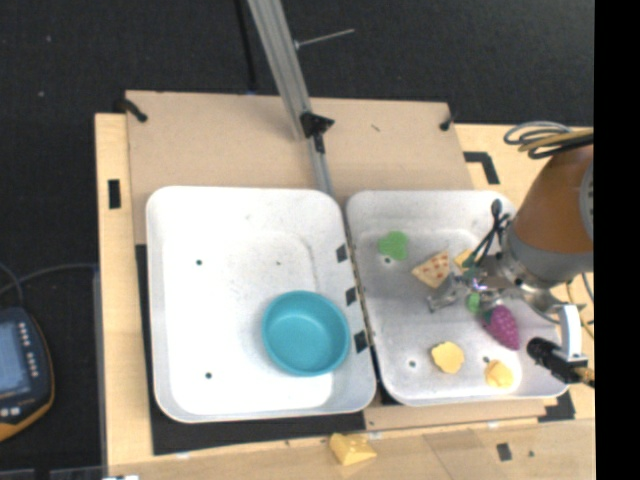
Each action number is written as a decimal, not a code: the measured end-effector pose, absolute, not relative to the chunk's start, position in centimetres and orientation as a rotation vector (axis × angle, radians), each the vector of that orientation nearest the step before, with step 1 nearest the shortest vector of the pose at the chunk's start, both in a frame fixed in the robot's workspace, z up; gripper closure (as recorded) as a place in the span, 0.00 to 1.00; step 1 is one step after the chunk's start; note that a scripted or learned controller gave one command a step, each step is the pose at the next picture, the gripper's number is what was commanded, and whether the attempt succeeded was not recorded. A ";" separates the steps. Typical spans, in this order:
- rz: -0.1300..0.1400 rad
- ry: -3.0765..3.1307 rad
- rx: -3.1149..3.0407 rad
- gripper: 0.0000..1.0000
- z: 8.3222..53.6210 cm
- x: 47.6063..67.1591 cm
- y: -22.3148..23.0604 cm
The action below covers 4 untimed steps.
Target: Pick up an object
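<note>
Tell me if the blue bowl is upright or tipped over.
Upright: the blue bowl in the left bin shows its open mouth and inner floor facing up.

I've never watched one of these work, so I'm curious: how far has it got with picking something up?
Done: the arm has reached into the right bin, and its gripper sits low among the toys, beside the tan wedge and the purple piece. In hand: nothing visibly, since no toy shows between its fingers. Left: close on a toy and lift it. The green piece, two yellow pieces and blue bowl lie apart from it.
</note>
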<state>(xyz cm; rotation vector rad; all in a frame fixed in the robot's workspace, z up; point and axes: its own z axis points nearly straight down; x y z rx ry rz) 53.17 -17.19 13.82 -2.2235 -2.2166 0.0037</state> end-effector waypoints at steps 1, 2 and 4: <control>0.002 -2.221 -2.225 0.00 10.0 53.2 -17.3; -0.004 -2.216 -2.233 1.00 11.2 53.3 -17.4; -0.006 -2.231 -2.223 1.00 21.3 54.6 -17.5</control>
